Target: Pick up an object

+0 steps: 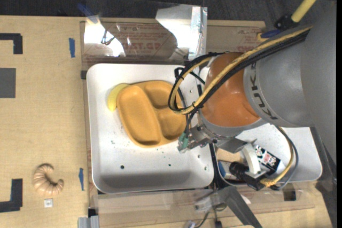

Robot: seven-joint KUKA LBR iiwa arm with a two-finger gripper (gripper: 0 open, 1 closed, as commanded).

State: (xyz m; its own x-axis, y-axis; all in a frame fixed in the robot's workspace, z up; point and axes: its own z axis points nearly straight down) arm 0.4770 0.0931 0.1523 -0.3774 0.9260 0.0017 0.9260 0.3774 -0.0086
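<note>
Mustard-yellow curved obj (143, 112), lying flat, left bin (107, 168) centre, yellow ball (113, 96) touching

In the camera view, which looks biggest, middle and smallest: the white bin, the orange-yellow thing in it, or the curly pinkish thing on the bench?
1. White bin
2. Orange-yellow thing
3. Curly pinkish thing
The gaps look clear.
</note>
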